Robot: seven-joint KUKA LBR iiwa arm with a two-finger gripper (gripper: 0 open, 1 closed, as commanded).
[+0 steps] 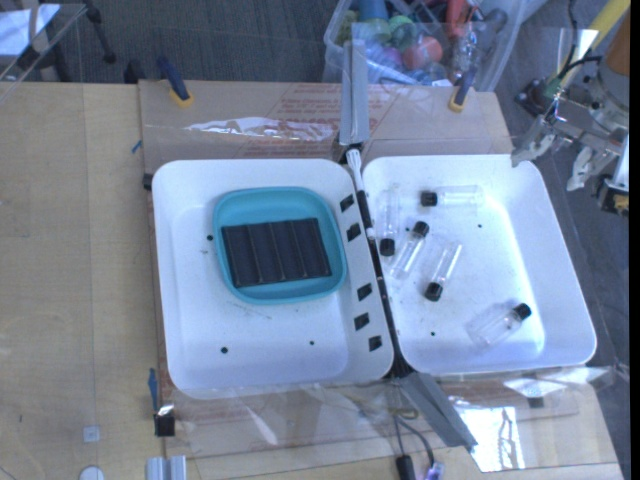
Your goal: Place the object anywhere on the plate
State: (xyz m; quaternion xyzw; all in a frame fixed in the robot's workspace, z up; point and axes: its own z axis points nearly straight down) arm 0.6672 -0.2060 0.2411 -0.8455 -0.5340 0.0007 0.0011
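A teal square plate [228, 211] sits in the left bin [185, 298]. On it lies a flat black ribbed object [275, 251], covering most of its middle. My gripper [553, 161] hangs at the far right, above the back right corner of the right bin [560, 268], well away from the plate. Its two fingers stand apart, open, with nothing between them.
Several clear vials with black caps lie scattered in the right bin, one near its front right [497, 320] and one at the back [450, 197]. A clear tub of coloured items [430, 18] stands behind the bins. A ridge with black marks [362, 268] divides the two bins.
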